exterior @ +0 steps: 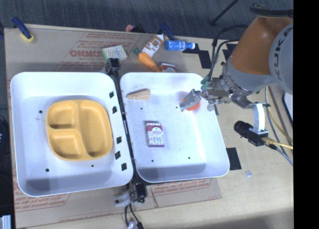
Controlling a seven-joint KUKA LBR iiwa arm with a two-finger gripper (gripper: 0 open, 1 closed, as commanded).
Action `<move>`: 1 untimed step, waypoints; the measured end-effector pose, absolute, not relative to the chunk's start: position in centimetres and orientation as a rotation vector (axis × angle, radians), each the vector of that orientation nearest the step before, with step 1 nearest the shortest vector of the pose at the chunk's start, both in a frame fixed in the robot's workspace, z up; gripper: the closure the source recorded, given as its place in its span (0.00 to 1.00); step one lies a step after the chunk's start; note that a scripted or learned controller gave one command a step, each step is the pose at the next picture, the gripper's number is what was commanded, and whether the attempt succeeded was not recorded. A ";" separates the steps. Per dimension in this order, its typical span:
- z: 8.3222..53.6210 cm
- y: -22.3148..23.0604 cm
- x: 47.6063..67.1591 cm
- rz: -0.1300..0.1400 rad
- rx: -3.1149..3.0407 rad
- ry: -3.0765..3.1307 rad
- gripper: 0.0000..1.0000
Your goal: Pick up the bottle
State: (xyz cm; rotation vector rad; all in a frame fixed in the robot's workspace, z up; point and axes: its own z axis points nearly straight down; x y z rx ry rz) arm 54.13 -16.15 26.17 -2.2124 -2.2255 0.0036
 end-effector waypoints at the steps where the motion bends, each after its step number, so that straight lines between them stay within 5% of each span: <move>1: 27.2 -16.1 54.2 0.005 -2.206 -2.230 1.00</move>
